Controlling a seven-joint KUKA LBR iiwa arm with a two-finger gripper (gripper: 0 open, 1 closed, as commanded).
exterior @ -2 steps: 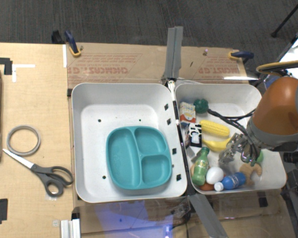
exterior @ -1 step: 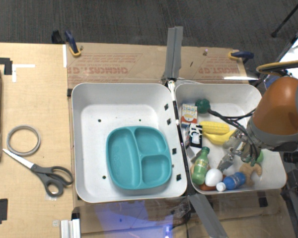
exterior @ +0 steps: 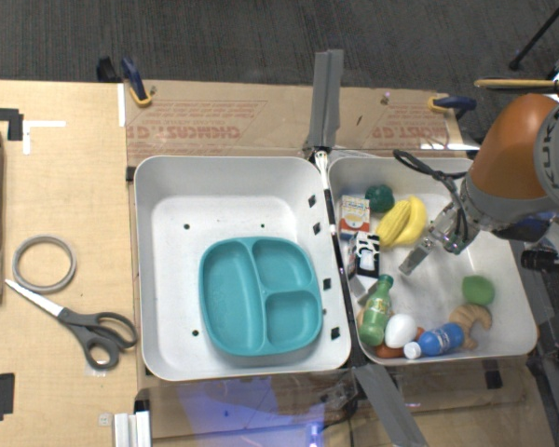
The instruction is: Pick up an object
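My gripper [exterior: 427,248] hangs over the middle of the right bin [exterior: 509,250], just right of a yellow banana [exterior: 402,222]. It is apart from the banana, and nothing shows in its grasp. Around it in this bin lie a small carton [exterior: 354,214], a dark green round piece [exterior: 380,197], a black-and-white item [exterior: 366,252], a green bottle [exterior: 376,304], a white egg [exterior: 400,328], a blue bottle [exterior: 438,341], a green ball [exterior: 478,290] and a tan piece [exterior: 470,318].
The left bin [exterior: 168,212] holds a teal divided plate [exterior: 261,294]. On the bench to the left lie scissors [exterior: 79,324] and a tape roll [exterior: 44,263]. A grey post [exterior: 326,101] stands behind the wall between the bins.
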